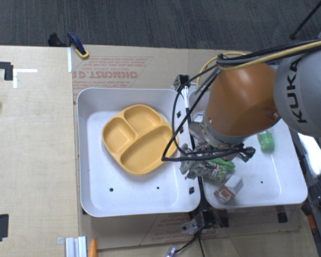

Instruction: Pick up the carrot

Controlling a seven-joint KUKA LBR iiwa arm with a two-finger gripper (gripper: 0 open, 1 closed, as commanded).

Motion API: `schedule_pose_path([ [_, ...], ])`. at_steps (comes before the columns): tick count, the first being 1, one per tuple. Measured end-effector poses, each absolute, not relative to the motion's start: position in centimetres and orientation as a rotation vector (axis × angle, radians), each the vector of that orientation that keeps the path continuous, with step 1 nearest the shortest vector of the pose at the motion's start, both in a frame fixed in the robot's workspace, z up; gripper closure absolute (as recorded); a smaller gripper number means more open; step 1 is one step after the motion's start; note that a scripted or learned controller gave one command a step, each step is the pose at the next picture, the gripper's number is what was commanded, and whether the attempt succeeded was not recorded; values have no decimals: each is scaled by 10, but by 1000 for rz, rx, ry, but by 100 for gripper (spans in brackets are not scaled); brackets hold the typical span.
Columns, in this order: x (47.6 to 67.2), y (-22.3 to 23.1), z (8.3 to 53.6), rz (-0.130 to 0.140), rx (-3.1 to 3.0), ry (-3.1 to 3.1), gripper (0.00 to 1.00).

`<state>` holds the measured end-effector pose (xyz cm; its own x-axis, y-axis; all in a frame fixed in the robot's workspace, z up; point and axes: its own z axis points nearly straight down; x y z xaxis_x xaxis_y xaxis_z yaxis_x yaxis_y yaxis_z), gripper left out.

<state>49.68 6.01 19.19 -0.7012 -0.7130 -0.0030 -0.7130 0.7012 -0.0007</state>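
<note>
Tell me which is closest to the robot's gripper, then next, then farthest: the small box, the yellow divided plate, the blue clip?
1. The small box, just below the gripper, in the right bin.
2. The yellow divided plate, in the left bin.
3. The blue clip, far up-left, outside the bins on the cardboard.

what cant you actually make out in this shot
- Gripper: in the camera view the orange wrist band and black cables cover it, so its state is unreadable.
- Right bin: the arm hides its middle, so no carrot can be identified there.
- Green item: partly behind the arm, too small to name.
- Crumpled packet: label unreadable.
</note>
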Motion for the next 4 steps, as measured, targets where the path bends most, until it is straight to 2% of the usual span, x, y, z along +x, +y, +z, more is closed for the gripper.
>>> schedule_pose_path([
  [1,493,34,218,-2,-1233,2881,100],
  [2,503,-22,248,-1,-673,3062,100],
  [3,520,19,203,1,-231,3132,100],
  [4,485,25,192,0,-441,3108,100],
])
